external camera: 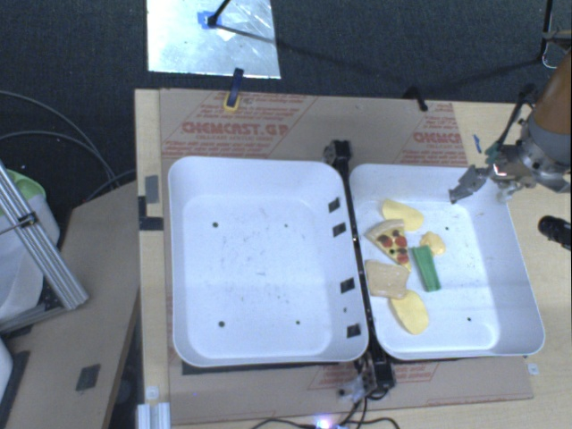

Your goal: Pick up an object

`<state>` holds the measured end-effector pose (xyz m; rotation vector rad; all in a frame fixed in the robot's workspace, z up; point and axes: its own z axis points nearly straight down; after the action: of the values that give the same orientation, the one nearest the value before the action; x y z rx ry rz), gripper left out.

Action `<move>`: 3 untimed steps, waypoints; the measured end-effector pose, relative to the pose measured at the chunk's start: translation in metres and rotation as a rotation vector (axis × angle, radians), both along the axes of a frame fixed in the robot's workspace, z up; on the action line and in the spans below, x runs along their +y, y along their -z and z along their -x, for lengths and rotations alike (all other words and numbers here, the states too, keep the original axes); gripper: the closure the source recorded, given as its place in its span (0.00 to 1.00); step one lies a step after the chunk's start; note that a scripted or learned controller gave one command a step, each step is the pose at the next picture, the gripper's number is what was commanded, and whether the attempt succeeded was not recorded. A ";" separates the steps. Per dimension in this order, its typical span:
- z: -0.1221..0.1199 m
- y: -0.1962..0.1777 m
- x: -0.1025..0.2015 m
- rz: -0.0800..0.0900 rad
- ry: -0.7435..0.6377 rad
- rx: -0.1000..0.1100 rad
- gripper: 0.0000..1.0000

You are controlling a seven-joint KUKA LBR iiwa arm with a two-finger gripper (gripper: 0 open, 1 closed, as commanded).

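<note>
The counter [152, 239] carries two white bins. The right bin [500, 266] holds the toy food [404, 262] clustered at its inner side, below and left of the fingers [478, 181], which hover empty; their spread cannot be determined.

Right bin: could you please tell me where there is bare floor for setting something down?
In the right bin, floor lies bare along the right wall and near corner. Its left-centre is crowded: pizza slice, green block, yellow pieces.
</note>
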<state>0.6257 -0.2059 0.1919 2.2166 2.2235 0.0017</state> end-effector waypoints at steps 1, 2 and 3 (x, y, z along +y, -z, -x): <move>0.010 0.113 0.037 -0.004 -0.004 0.009 0.00; -0.046 0.106 0.095 0.000 -0.008 -0.005 0.00; 0.032 0.108 0.096 -0.002 0.003 0.007 0.00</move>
<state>0.5935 -0.1100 0.0842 2.2248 2.2243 -0.0035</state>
